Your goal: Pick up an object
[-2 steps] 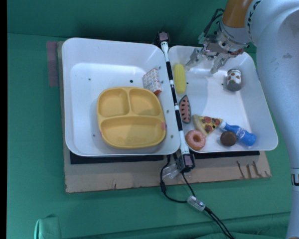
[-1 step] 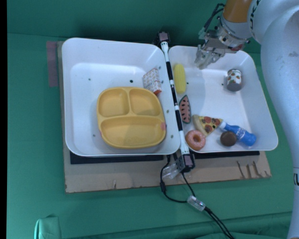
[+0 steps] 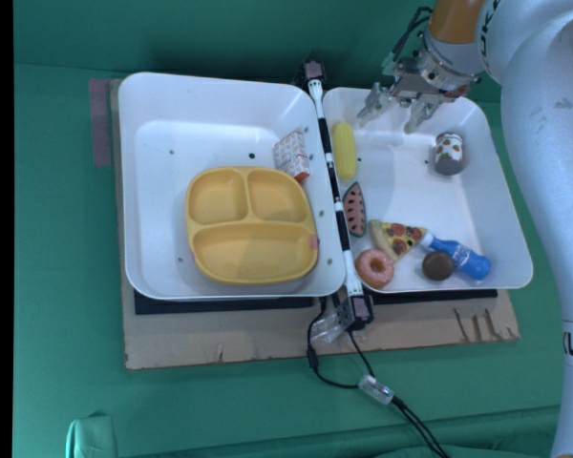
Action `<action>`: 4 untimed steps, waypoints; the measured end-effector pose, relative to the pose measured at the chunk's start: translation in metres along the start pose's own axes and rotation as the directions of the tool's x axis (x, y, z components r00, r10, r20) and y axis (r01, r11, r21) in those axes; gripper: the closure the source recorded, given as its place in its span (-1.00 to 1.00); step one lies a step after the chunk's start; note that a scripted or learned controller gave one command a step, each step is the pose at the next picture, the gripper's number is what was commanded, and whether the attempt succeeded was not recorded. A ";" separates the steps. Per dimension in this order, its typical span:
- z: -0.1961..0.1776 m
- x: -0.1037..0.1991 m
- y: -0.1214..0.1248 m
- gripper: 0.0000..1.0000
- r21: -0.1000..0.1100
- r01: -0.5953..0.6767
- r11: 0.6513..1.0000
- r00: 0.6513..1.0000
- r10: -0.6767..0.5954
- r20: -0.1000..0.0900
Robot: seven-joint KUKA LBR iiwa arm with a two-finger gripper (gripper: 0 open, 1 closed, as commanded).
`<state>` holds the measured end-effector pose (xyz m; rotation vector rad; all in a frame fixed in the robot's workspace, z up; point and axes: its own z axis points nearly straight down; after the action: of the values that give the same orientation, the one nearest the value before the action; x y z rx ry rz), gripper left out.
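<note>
The pincer [image 3: 396, 109] is seen high over the back edge of the right bin [image 3: 501, 189]. Its fingers are spread apart, and nothing is held between them. The picking-up step looks not yet done; a toy has to be chosen first.

The nearest toys are the corn [image 3: 344, 150], just left of the pincer and a bit toward the front, and the small cup [image 3: 448, 153], just right of it. The corn seems the easy pick. It is yellow, long and thin, and it lies flat by the bin's left wall.

For the next move, the pincer would need to be slid left, lowered around the corn's narrow middle, and then squeezed closed.
</note>
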<state>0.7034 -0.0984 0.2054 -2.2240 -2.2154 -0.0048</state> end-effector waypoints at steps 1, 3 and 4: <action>0.012 0.001 -0.001 -1.00 0.002 0.001 1.000 1.000 -0.001 0.006; 0.018 0.002 -0.009 -1.00 -0.010 -0.002 1.000 1.000 0.002 0.011; 0.018 0.001 -0.003 -1.00 0.007 0.002 1.000 1.000 -0.002 0.009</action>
<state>0.7003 -0.0978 0.1869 -2.2228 -2.2188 0.0122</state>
